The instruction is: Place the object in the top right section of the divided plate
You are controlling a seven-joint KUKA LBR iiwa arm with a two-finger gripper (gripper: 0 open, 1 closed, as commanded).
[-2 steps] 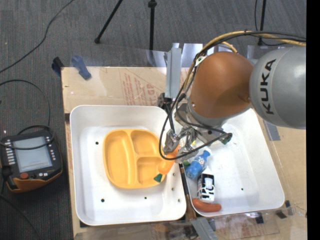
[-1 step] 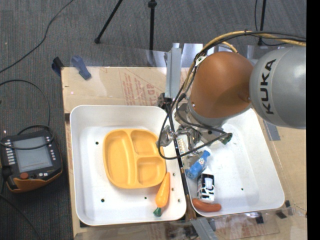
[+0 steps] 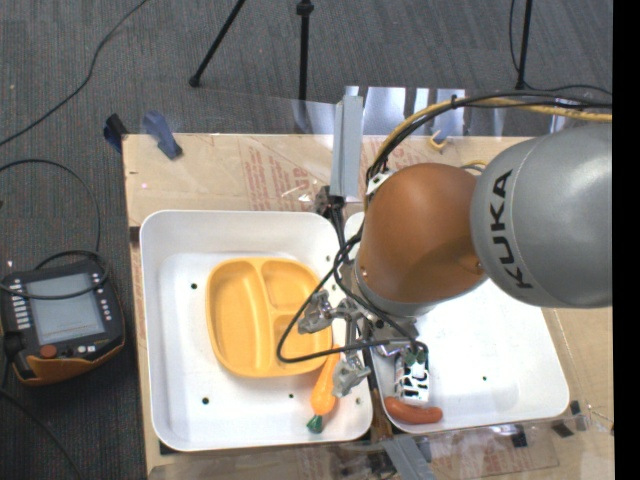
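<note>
I hang low over the seam between the 2 white bins, my orange band and grey wrist covering much of the middle, and my gripper [image 3: 341, 352] sits just past the near right edge of the yellow divided plate [image 3: 258, 318]. From this slant, with my own wrist and a loop of black cable [image 3: 288, 345] in the way, I cannot tell whether my gripper is open or closed, nor whether it has hold of anything. The carrot [image 3: 324, 392] is the thing nearest to me. It lies in the left bin [image 3: 165, 268] near that bin's near right corner, its orange body slanting up toward my metal parts and its green tip [image 3: 315, 424] pointing at the near wall. Its upper end is just beside my gripper, and I cannot tell if they touch. It is outside the plate, close by the plate's near right rim. The plate rests near the middle of the left bin floor, its top right section partly crossed by my cable. In the right bin [image 3: 520, 368], tucked into the near left corner, lie a red sausage-shaped piece [image 3: 414, 412] and, just above it, a small black and white object [image 3: 413, 378]. A pendant with a screen [image 3: 60, 318] lies on the floor off the bench's left edge.
</note>
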